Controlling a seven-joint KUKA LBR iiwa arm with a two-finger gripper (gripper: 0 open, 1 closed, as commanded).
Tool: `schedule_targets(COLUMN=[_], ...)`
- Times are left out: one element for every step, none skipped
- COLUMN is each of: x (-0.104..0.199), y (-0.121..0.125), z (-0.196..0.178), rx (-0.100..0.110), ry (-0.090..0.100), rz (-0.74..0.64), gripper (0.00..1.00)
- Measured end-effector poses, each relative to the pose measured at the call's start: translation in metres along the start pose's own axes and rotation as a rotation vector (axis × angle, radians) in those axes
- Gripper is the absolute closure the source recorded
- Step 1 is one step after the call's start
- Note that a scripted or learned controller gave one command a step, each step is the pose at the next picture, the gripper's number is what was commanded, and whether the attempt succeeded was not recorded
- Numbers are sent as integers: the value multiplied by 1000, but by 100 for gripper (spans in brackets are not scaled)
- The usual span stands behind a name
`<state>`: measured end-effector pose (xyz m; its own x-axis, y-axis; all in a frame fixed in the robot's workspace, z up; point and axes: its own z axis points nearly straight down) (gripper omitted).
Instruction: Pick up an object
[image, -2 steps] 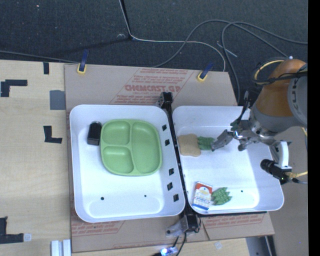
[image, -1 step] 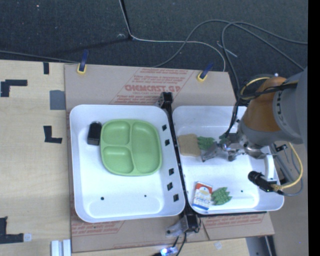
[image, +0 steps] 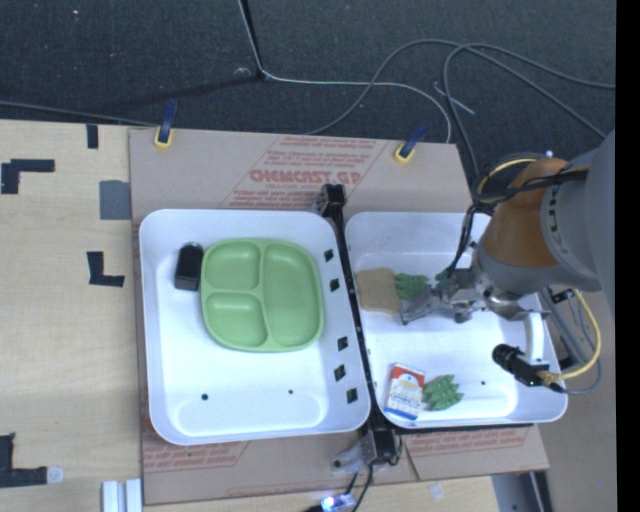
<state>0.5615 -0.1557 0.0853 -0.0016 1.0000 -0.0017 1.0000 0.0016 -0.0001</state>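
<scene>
In the right bin my gripper reaches in from the right, low over the bin floor. Its tip lies right beside a green leafy toy, which sits next to a tan flat piece by the bin's left wall. I cannot tell whether the gripper touches the leafy toy. Near the front of this bin lie a small red, white and blue carton and a second green leafy toy.
The left bin holds a green divided plate with a small black block at its left. A black divider runs between the bins. The grey arm with its orange band and cables cover the right bin's right side.
</scene>
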Motion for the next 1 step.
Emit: schedule_targets(x=[-1], y=[1], z=[-11], rx=[-3], ry=[-2], rz=[0], gripper=[100])
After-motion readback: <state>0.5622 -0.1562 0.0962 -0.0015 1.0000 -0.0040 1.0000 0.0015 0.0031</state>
